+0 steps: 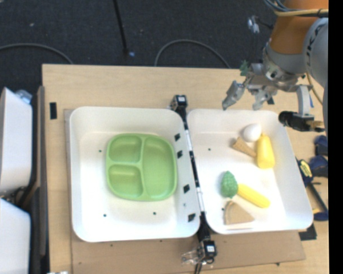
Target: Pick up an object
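We note the two bins first: the left bin (80, 153) lies well off from the jaws and bears a green divided tray (142, 166); the right bin (291, 210) sits just below and ahead of them. The arm (294, 33) hangs over the right bin's far rim. Its gripper (248, 99) shows two fingers spread apart, nothing between them, so we read it as open and empty.

Candidates, largest down: a yellow piece (265, 151) lies below the jaws and slightly toward the arm's side; a second yellow piece (253, 196) lies further down the bin; a tan wedge (238, 213) sits near the bin's near wall, farthest from the jaws; a green lump (229, 184) touches the second yellow piece; a white egg-like ball (251, 132) is nearest the jaws, resting against a small tan block (243, 147).

We judge the approach not yet begun. To do it well, we would pick a piece with free sides, centre the jaws across its narrow width, and descend straight. The ball may roll; the upper yellow piece looks steadier.
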Robot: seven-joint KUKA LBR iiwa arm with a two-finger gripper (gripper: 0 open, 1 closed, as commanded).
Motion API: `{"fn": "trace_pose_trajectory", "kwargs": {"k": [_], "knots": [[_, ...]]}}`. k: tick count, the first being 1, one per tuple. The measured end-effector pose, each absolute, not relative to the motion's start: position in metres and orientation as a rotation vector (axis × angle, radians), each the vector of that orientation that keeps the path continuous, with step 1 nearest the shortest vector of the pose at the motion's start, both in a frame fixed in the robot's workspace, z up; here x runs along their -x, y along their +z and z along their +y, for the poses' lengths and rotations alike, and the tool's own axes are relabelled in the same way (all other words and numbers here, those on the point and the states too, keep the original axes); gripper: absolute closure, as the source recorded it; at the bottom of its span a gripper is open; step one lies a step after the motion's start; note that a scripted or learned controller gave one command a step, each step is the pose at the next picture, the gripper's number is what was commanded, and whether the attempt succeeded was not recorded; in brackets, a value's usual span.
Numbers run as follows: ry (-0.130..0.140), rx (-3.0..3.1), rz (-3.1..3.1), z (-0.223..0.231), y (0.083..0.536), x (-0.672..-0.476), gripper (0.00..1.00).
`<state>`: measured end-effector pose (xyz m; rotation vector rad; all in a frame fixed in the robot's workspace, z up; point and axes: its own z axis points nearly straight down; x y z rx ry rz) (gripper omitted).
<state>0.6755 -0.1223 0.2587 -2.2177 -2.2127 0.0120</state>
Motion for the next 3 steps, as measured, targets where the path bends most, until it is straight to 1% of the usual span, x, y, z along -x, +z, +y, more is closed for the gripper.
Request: {"fn": "trace_pose_trajectory", "kwargs": {"k": [1,2,3], "knots": [[-0.002,2.224,-2.221,-0.122,0.268,-0.678,0.00],[0.005,2.219,-2.221,-0.117,0.207,-0.675,0.00],[0.005,2.223,-2.220,-0.127,0.159,-0.673,0.00]]}}
